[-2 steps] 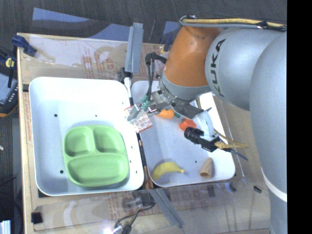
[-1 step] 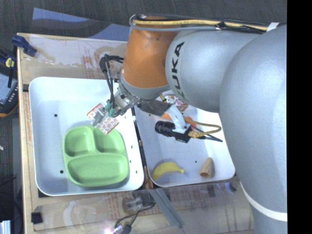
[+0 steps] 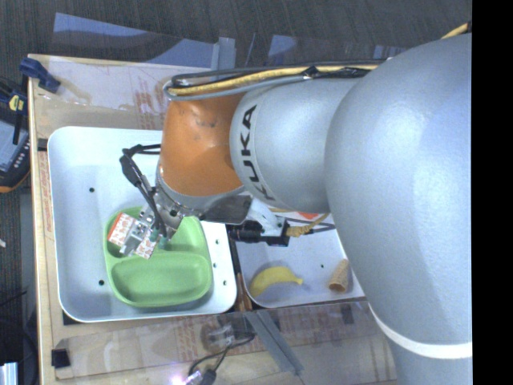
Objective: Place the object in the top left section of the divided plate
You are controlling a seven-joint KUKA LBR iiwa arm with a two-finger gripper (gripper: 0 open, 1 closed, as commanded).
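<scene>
honestly, the risk sits right at the plate (image 3: 164, 283), the green divided one lying in the left bin (image 3: 68, 215). the arm (image 3: 321, 135) hangs over that bin, and the gripper (image 3: 152, 229) is down at the plate's upper left section, where a small red-and-white packet (image 3: 123, 229) shows. the packet lies over that section, right up against the gripper's tip. whether the tip is clamped on it, or just resting beside it, i cannot tell; the wrist and cables hide the end of the tool.

what could go wrong, as i judge it: the packet looks to sit near the plate's outer rim, so a lift with it stuck or half pinched might drag it over the edge onto the bin floor beside the plate. a sideways pull might also nudge the light plate itself. right of the plate, in the other bin (image 3: 321, 295), a banana (image 3: 274, 279) and a cone (image 3: 341, 275) lie well apart from all this and look safe.
</scene>
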